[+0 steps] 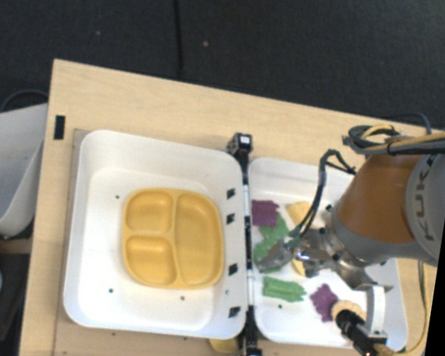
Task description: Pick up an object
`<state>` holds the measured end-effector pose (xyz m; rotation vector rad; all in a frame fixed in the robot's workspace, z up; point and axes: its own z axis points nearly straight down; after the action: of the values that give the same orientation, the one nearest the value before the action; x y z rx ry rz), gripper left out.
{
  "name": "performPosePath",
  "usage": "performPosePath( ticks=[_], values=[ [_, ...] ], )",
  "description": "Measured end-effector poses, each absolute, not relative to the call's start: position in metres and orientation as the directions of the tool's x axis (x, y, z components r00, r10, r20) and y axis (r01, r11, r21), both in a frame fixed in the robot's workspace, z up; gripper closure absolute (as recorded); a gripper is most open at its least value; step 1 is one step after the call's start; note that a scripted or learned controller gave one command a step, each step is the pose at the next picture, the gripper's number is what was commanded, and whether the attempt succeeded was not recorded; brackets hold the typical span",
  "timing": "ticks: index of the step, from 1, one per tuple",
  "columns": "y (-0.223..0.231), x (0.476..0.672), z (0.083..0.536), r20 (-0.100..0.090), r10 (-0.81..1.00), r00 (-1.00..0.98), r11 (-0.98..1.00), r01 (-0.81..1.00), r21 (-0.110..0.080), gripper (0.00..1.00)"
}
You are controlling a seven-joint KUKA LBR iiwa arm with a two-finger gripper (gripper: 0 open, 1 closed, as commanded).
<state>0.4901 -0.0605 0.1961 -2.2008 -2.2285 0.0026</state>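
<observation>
The right bin (290, 174) holds several small objects. A purple piece (264, 213) lies near its left wall, with a green piece (269, 235) just below it. A flat green piece (283, 289) and a second purple piece (323, 300) lie toward the front. A yellow piece (298, 210) shows at the back, partly hidden by the arm. My gripper (275, 257) is low in the right bin, right at the upper green piece and above the flat green one. The orange and grey wrist (376, 214) covers the bin's right half.
The left bin (94, 195) holds a yellow divided plate (173, 236). The bins' raised walls meet in a ridge with black clips (239, 243), just left of the gripper. A small yellowish object (221, 345) lies on the bench below the bins. Cables (319, 188) trail off the wrist.
</observation>
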Motion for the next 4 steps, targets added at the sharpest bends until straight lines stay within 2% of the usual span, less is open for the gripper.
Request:
performPosePath(
  ticks=[1,2,3,4],
  values=[
    [-0.05,0.523,0.197,0.0,1.0,-0.004,0.004,1.0,-0.005,0.0],
    [-0.066,0.489,0.197,-0.001,1.0,0.002,-0.002,1.0,-0.009,0.0],
    [-0.114,0.487,0.123,-0.001,1.0,0.005,-0.005,1.0,-0.012,0.0],
    [-0.15,0.489,0.113,-0.001,1.0,0.003,-0.003,1.0,-0.004,0.0]
  ],
)
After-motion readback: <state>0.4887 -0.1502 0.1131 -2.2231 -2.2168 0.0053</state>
